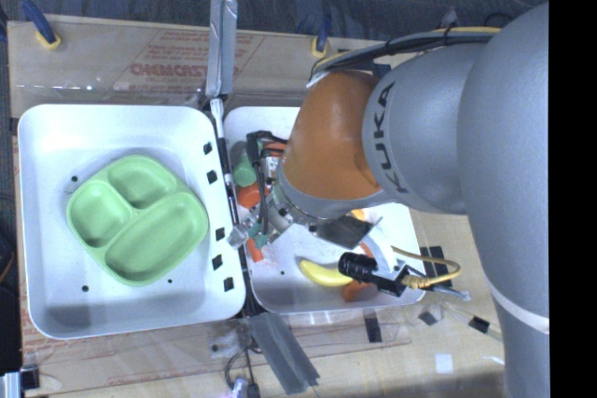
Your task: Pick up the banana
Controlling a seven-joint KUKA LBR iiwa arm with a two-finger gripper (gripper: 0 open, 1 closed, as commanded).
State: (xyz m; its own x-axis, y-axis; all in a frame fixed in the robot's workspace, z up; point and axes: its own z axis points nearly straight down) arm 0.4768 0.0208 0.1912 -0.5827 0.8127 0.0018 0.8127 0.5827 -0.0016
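Observation:
The yellow banana (320, 273) lies near the front wall of the right bin (280, 298), partly covered by a black cylindrical part of the arm. My gripper (252, 231) hangs low over the left side of that bin, close to the divider, left of and a little behind the banana. The bulky grey and orange wrist hides most of the gripper. Nothing can be seen held in it.
A green divided plate (138, 217) sits in the left bin (56, 135). In the right bin, a green item (243, 171) and an orange item (248, 195) lie by the left wall, and another orange piece (354, 292) beside the banana. The arm covers the bin's right half.

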